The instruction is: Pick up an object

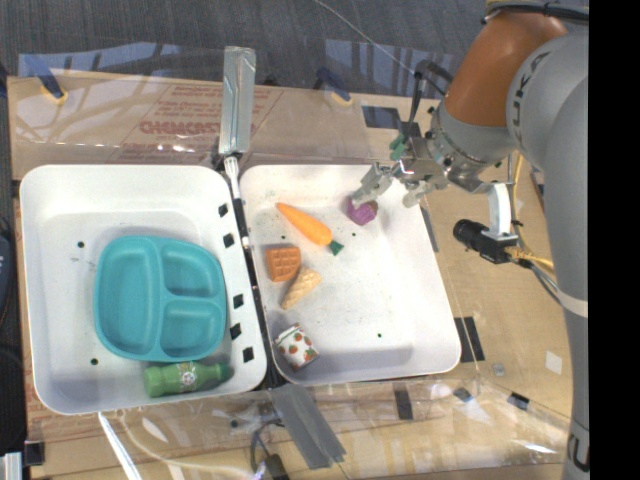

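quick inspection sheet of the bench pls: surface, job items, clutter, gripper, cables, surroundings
Surface: two white bins side by side, left bin and right bin, on a cardboard-covered bench.
Job's things: right bin holds carrot, purple item, waffle, small bread-like piece, patterned cup; left bin holds teal divided plate and green bottle.
Clutter: nothing seen.
Grippers: gripper above the right bin's far edge, beside the purple item; nothing visibly between its fingers.
Cables: thin cable across the floor.
Surroundings: dark carpet, tape strips on the bench.
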